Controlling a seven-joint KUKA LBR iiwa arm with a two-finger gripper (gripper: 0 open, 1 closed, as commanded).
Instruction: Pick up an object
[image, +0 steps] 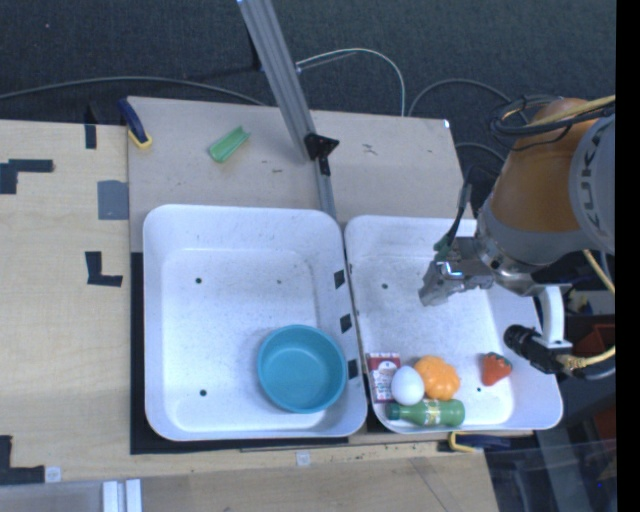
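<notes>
Pale wooden tabletop (60, 300) carries two white bins: the left bin (170, 300) holds a blue bowl (300, 368), and the right bin (400, 260) holds a cluster along its near edge: a white egg (407, 385), an orange fruit (437, 376), a green bottle (430, 412), a small carton (382, 372) and a strawberry (495, 368). The gripper (445, 282) hovers over bare floor mid-bin, well apart from them; how wide it stands I cannot tell. Nothing looks picked yet, so approach, grasp and lift all remain.

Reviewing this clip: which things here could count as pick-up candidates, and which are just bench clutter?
Candidates:
round blue bowl, left white bin
white egg-shaped ball
orange round fruit
small red strawberry-like piece
green bottle lying flat
small red-and-white carton
gripper hangs over right white bin

Clutter:
green block
blue-yellow clamp
</notes>
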